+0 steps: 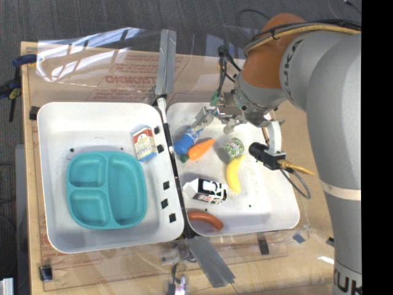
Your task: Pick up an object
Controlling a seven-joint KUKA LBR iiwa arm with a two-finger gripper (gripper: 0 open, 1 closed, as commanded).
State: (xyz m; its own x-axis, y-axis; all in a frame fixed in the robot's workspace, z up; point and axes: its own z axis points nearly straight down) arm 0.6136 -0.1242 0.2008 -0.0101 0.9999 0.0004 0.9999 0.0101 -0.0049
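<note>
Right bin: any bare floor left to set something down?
Right bin: bare patch at the near right, between banana and the right wall. Crowded along the divider: blue object, carrot, toy car, sausage. Gripper hangs over the far end.

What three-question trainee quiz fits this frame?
1. True or false: the tray lies in the right bin.
2. Which item lies nearest the banana? A) carton B) green can C) sausage
3. Fill in: the carrot touches a ____ object on its left.

Key: 1 false, it lies in the left bin; 2 B; 3 blue.
</note>
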